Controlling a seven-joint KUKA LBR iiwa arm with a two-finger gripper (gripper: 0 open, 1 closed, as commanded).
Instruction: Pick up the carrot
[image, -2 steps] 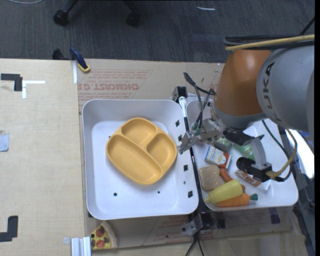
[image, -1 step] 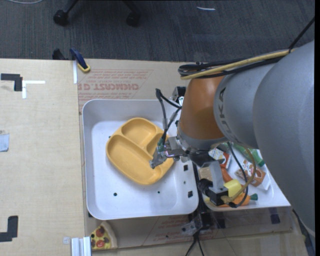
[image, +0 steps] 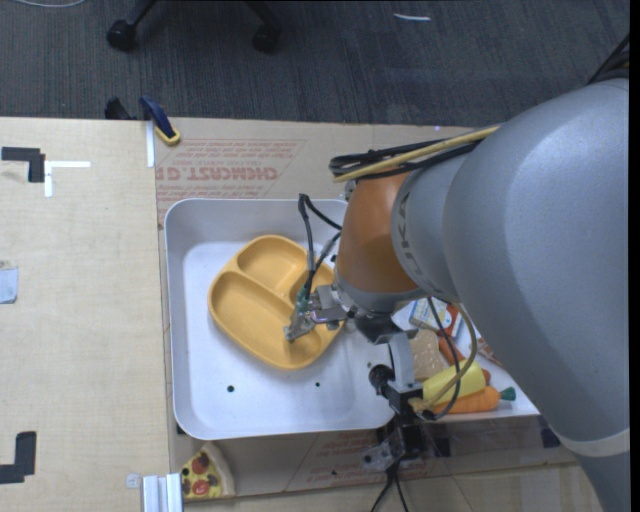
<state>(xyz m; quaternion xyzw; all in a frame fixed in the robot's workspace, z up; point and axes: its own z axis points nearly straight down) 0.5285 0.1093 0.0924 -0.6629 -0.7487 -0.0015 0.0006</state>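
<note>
Orange and tapered, the carrot (image: 472, 401) lies near right, touching a yellow banana (image: 452, 383). Over the yellow plate (image: 250, 300), the gripper (image: 305, 318) hangs; I cannot tell how its jaws stand.

the arm (image: 520, 250) covers most of the right-hand bin (image: 500, 420), and the picture's right edge cuts the arm off. the carrot (image: 475, 400) shows in part, its left end behind a yellow item (image: 450, 383) and cables. the claw (image: 305, 320) sits over the yellow divided plate (image: 255, 310); its fingers are too small and cluttered to read. the plate's right rim lies under the wrist.
</note>
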